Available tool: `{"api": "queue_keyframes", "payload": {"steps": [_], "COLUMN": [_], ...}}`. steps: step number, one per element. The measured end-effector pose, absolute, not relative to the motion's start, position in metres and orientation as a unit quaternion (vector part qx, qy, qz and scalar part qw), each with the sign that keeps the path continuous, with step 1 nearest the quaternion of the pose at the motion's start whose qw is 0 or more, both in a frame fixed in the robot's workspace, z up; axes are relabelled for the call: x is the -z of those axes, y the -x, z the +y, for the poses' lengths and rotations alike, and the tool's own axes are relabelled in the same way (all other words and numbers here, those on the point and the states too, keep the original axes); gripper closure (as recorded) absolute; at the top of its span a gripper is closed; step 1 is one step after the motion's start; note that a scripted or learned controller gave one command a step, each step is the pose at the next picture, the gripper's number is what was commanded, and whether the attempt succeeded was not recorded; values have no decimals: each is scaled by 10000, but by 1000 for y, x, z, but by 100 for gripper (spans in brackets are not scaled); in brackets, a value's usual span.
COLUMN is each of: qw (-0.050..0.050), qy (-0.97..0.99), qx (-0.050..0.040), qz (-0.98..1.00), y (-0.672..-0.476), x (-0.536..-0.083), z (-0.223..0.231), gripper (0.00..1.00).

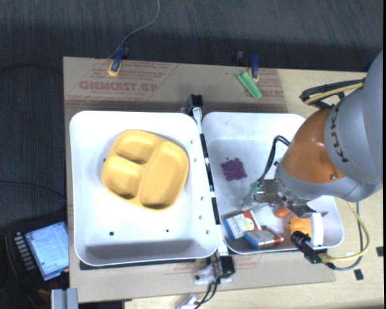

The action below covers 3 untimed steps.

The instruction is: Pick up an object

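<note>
With the claw [265, 195], its opening not discernible, low in the right shallow white plastic bin [244, 122] just above the small blue-and-red carton [262, 238] by that bin's near wall, you risk it nudging the carton against neighbouring clutter and closing on nothing.

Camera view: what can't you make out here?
- Gripper: the arm's wrist covers it; finger state unreadable.
- Right bin: the arm hides much of its right half.
- Small boxes at the near wall: labels too small to read.
- Orange object: partly under the wrist, shape unclear.
- Purple patch: too blurred to tell object from stain.
</note>
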<state>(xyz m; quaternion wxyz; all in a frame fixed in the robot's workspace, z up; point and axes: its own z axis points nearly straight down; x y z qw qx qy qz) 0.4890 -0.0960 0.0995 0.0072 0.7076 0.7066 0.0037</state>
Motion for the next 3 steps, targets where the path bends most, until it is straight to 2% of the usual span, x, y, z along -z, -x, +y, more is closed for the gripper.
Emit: {"api": "queue_keyframes", "payload": {"steps": [1,2,3], "qw": [68,45,57], "qy": [-7075,-7073,-7075], "qx": [-36,-18,-29], "qz": [7066,7069,7067], "y": [-489,-486,-488], "x": [-99,-88,-99], "z": [-96,-95,-96], "gripper": [0,0,100]}}
